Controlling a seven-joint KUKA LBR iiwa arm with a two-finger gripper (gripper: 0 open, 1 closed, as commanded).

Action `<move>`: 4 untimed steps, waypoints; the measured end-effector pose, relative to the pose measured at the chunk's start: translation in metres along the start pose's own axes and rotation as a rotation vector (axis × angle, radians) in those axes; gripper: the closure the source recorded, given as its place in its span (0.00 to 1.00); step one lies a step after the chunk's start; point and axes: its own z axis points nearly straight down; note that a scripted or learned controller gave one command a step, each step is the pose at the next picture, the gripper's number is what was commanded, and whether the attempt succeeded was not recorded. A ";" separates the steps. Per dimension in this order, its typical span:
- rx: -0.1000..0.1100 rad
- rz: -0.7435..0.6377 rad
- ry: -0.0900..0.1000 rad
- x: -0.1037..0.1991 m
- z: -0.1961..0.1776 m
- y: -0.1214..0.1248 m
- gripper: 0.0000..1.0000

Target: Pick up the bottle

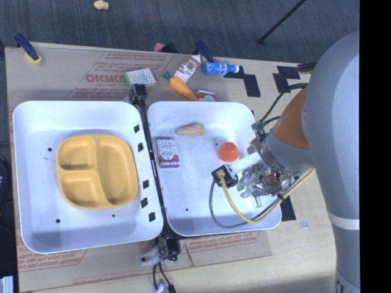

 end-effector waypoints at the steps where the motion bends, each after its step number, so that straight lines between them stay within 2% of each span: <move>1: 0.001 -0.008 0.000 0.005 0.000 -0.022 1.00; 3: -0.002 0.005 0.004 0.006 -0.026 -0.024 1.00; 4: -0.003 0.006 0.002 0.004 -0.033 -0.017 1.00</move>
